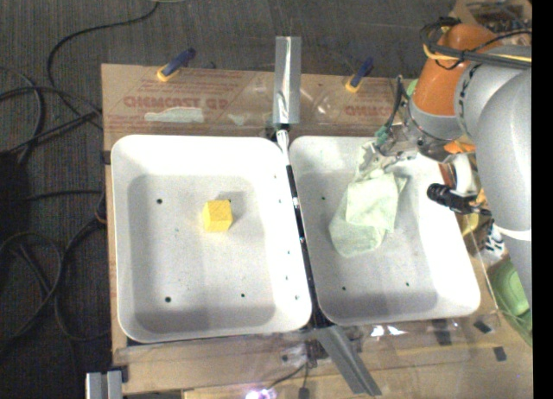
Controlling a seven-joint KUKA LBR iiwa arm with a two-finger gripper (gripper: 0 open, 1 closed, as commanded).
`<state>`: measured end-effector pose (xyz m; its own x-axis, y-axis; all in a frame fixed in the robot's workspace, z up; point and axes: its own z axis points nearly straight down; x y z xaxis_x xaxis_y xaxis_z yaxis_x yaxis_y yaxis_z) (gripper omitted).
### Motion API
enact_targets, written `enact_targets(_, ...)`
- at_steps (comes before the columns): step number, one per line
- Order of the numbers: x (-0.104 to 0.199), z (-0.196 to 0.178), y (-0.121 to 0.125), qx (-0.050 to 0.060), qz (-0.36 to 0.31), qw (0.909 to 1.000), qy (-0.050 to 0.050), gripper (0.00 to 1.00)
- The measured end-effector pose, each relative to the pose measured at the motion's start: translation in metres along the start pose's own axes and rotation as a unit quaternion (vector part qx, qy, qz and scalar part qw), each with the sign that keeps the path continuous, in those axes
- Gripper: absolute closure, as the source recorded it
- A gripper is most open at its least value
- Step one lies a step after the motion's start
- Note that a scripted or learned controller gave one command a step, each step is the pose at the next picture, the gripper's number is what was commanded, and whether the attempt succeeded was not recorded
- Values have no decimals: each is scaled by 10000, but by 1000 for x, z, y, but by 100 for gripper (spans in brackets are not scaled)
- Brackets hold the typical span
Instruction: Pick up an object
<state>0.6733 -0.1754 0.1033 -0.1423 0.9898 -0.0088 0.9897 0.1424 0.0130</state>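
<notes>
From my seat the front edge of the bench (216, 350) is the closest thing, with some metal bracket hardware under the seam where the two bins meet. Moving from the left, the left bin (138, 302) holds one small yellow cube (218, 215), sitting flat near its middle, well apart from every wall and so free to approach from any side. The right bin (432, 294) holds a pale green cloth (370, 209), and its upper corner looks drawn up toward the end effector (390, 148), which sits at the far right part of that bin. I read that bunching as the cloth being pinched and lifted, but I cannot tell whether the tool is wide, narrow or really gripping, since the wrist hides it. The cloth's lower part lies slack on the bin floor.
</notes>
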Motion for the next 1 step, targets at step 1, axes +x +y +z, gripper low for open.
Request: enact_targets(1, 97, -91, 10, 63, -718, 9974, 42, 100)
